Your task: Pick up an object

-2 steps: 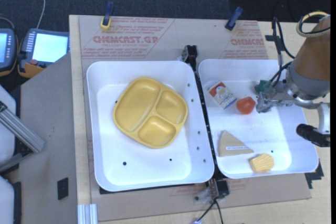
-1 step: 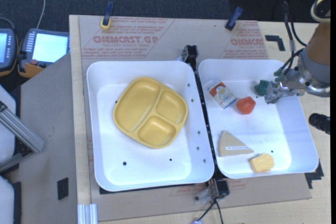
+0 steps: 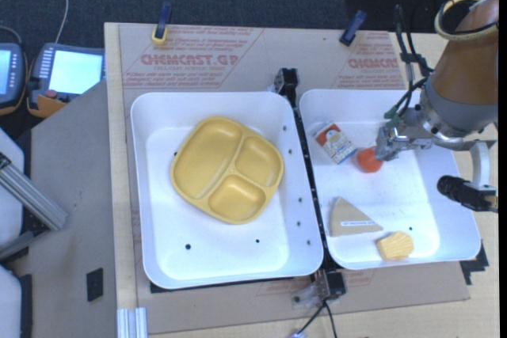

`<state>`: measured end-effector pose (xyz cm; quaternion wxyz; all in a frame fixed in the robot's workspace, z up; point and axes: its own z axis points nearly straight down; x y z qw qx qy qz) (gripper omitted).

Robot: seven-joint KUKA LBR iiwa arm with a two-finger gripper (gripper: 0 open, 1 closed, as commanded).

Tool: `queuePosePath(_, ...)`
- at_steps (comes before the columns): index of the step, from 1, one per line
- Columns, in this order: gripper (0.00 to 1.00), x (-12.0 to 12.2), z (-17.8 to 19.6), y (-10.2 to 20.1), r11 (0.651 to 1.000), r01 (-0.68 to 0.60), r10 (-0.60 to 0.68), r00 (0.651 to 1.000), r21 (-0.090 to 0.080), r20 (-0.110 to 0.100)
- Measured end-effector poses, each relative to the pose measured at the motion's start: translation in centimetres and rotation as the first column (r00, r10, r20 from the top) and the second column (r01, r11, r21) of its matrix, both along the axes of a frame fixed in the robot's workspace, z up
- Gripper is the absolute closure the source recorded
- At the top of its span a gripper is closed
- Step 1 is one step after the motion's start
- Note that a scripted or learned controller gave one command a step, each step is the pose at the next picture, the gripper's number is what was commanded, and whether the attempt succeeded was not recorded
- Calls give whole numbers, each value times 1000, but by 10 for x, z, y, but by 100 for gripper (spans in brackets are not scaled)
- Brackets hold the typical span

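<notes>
- Left bin: holding a yellow divided plate near centre.
- Right bin: tan wedge and yellow piece toward 6 o'clock, small carton at 10 o'clock.
- Hand: just beside an orange-red ball at its 7 o'clock; grip impossible to tell.

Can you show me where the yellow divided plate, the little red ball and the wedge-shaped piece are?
yellow divided plate (image 3: 228, 169), camera view, its centre ridge.
red ball (image 3: 367, 161), camera view, its visible top.
wedge-shaped piece (image 3: 352, 218), camera view, middle of its flat face.
</notes>
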<state>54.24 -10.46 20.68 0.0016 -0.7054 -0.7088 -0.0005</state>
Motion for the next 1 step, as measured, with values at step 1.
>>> queuePosePath(1,100,-5,5,43,1000,0,0,1000,0,0)
